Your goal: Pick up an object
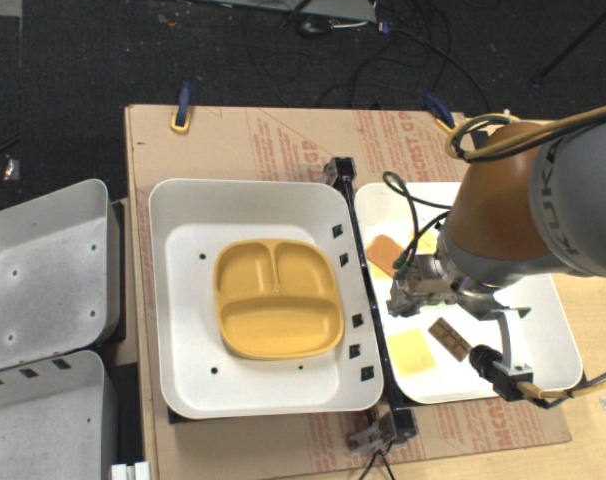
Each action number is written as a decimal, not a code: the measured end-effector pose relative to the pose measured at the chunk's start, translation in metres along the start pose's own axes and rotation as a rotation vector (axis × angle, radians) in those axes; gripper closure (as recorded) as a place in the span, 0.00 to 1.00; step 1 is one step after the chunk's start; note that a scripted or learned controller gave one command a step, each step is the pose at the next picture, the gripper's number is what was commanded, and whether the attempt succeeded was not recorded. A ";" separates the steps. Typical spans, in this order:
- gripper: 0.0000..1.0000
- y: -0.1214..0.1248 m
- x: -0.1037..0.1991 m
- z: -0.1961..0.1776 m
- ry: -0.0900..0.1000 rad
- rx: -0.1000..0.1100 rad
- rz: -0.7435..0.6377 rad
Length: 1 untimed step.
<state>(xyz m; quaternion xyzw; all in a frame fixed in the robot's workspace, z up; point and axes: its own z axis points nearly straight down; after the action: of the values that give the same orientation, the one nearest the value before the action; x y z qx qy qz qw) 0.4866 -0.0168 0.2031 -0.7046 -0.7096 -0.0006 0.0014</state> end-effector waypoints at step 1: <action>1.00 0.007 0.049 -0.001 -0.001 -0.002 -0.001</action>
<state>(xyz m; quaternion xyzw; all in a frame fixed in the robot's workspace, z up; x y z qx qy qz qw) 0.4937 0.0321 0.2038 -0.7042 -0.7100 -0.0008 0.0004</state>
